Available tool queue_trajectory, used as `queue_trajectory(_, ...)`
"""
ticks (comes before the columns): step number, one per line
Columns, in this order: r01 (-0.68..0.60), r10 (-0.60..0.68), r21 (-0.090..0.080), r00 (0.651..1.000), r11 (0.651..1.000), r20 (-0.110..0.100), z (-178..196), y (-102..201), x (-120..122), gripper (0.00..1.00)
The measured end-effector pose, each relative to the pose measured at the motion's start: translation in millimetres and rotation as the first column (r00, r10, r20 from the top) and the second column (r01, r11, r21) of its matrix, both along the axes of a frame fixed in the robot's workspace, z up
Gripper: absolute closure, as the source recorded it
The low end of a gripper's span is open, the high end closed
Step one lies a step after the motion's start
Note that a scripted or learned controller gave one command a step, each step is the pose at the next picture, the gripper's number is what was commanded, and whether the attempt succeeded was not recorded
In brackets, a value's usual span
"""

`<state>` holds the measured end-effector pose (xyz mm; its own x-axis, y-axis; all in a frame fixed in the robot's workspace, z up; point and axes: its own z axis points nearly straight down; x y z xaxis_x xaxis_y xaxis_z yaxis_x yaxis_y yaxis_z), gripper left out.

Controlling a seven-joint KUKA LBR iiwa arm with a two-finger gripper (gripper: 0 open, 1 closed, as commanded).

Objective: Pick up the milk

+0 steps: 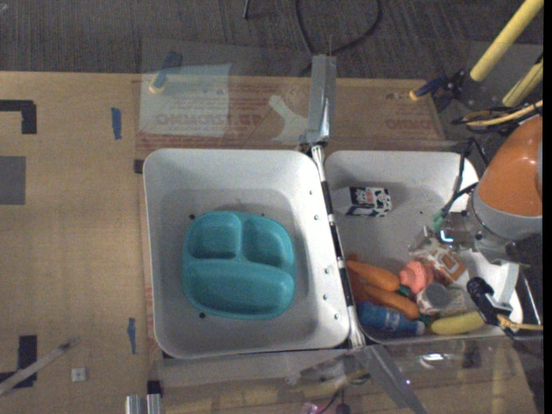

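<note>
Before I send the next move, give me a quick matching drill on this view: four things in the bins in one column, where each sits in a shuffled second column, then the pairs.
Things:
1. small black-and-white milk carton
2. teal plastic divided plate
3. yellow toy banana
4. blue bottle lying on its side

Places:
A. middle of the left bin
B. near edge of the right bin, right of the blue bottle
C. alone near the far left of the right bin
D. near left corner of the right bin, below the orange carrots

Pairs: 1-C, 2-A, 3-B, 4-D
</note>
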<state>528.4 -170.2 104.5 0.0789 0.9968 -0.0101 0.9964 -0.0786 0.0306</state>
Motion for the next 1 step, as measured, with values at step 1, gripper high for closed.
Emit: queue_trajectory(1, -0.003, 0.003, 0.012, 1.000, 1.000, -0.030, 90.0, 92.2, -48.5, 1.00)
